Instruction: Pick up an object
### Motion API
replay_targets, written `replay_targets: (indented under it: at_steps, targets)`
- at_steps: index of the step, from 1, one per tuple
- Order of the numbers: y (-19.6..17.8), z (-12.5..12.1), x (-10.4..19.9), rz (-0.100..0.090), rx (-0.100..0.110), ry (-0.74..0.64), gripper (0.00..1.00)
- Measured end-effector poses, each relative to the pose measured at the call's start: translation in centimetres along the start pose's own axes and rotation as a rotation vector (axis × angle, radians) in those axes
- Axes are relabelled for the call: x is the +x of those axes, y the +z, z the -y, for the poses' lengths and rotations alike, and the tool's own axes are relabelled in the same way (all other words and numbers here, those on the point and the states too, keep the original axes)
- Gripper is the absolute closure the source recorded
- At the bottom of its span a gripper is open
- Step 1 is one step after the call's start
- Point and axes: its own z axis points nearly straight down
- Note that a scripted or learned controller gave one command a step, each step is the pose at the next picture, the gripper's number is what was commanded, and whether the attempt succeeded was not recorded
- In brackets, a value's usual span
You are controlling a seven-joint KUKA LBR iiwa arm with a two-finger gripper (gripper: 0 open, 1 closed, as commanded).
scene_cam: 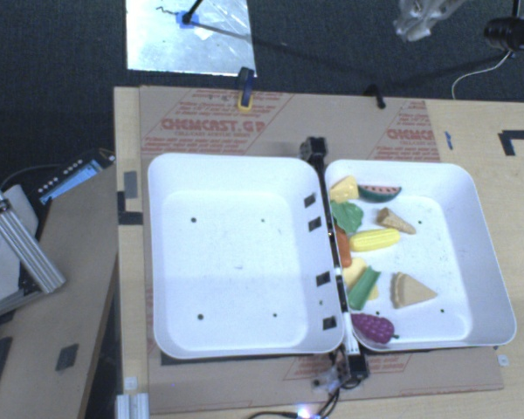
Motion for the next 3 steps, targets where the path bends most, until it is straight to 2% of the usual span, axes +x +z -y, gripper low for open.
replay_targets:
  at_steps: [1,2,3]
  targets:
    - [5.1,0.0,5.1,0.000,0.015,0.000,1.00]
    - [9.7,0.1,9.9,-0.001,0.016,-0.001,1.00]
    - [26.1,0.5,17.9,-0.001,0.025,-0.003,1.00]
